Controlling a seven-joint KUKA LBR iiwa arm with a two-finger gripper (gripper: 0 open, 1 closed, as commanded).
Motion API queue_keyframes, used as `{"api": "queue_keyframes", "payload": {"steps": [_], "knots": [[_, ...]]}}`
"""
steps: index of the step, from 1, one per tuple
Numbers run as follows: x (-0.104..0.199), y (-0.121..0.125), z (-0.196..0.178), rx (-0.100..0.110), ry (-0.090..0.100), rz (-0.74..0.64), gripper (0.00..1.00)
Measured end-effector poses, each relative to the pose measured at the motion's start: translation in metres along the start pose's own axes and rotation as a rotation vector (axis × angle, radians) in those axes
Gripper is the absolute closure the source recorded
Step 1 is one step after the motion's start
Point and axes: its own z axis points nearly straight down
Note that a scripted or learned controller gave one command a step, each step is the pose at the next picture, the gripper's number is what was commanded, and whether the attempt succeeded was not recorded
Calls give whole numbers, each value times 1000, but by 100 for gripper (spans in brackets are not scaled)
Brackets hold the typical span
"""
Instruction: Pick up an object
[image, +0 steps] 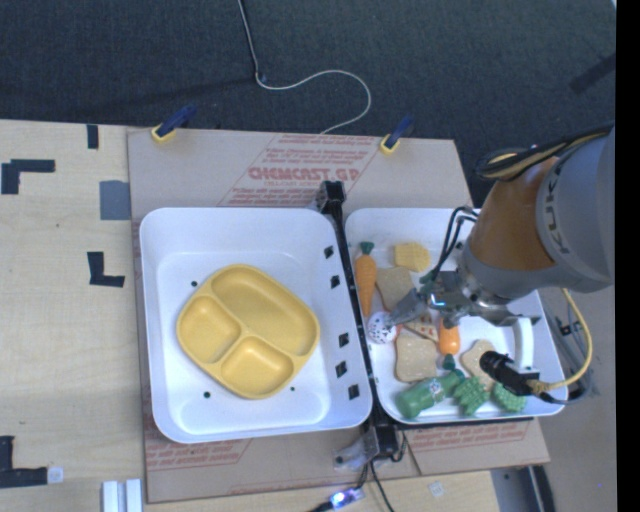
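The right bin (470, 218) holds a pile of toy food. An orange carrot (365, 280) lies along its left wall, and a yellow wedge (410, 255) sits behind it. Tan bread slices (414, 356) lie in the middle, beside a small white speckled piece (380, 326). Green vegetables (424, 397) lie along the front wall. My gripper (412, 308) hangs low over the middle of this pile. It sits just above a tan piece (392, 287) and right of the carrot. A small orange item (448, 338) lies under the wrist.
A yellow divided plate (248, 328) lies in the left bin (165, 260). A black divider (345, 290) runs between the bins. The arm's grey body and orange band (515, 225) cover the right bin's right side. A cable (578, 350) loops by its right wall.
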Motion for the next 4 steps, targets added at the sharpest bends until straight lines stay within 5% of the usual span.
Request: {"api": "queue_keyframes", "payload": {"steps": [1,2,4], "knots": [[-1,5,39,-23,-9,-2,0],[-2,6,24,-25,-8,0,100],[-1,2,-89,-7,-1,-1,100]]}}
